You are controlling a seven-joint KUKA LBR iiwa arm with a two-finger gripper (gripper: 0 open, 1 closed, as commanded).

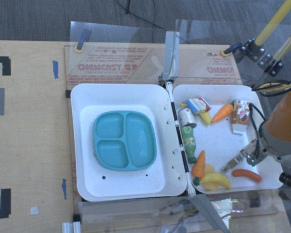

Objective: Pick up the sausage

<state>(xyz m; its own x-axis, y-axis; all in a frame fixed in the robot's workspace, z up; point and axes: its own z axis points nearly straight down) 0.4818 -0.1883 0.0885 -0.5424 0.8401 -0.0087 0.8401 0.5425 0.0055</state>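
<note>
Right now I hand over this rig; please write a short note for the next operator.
Gripper: low in the right bin, just left of the sausage; nothing visibly held.
Sausage: lying flat near the right bin's front right corner, among other toy foods such as a banana.
Left bin: holds a blue divided plate.
Done: approach only.
Left: grasp and lift the sausage.

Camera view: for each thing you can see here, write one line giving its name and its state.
Sausage: lying flat in the right bin, not held.
Tool: low over the right bin, just left of the sausage.
Bottle: lying on its side.
Can: lying on its side.
Banana: lying flat by the front wall.
Plate: right way up in the left bin, compartments bare.
</note>
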